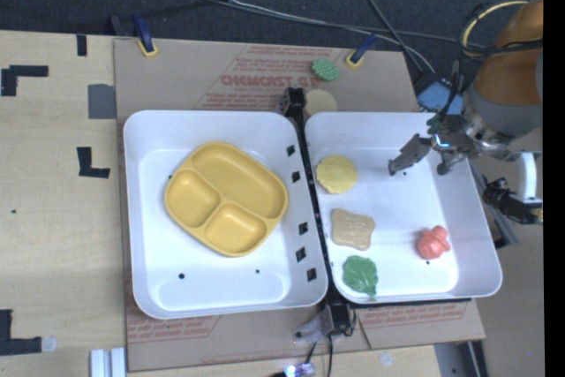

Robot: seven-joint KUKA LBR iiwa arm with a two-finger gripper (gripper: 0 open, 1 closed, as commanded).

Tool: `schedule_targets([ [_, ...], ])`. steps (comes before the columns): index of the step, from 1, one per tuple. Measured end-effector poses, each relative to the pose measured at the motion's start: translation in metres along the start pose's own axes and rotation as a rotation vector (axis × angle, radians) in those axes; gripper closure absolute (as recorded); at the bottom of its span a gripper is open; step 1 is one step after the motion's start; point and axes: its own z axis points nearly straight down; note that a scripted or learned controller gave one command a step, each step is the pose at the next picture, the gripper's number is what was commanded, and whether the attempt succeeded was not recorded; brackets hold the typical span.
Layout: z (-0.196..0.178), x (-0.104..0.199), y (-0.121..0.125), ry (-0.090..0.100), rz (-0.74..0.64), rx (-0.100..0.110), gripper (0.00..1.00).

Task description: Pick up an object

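green toy [360, 275] beside tan toy [352, 228]

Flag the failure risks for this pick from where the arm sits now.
1. The gripper hangs open over bare floor near the right bin back wall, with nothing between its fingers; closing here would likely grab air.
2. The tan piece and green piece lie close together; a descent between them could nudge one.
3. The red piece sits near the bin's right wall, so a finger might catch the wall.
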Motion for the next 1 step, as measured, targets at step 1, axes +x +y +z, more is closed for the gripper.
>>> schedule_targets([
  [1, 0.0641, 0.0034, 0.0024, 0.001, -0.001, 0.002, 0.0],
])
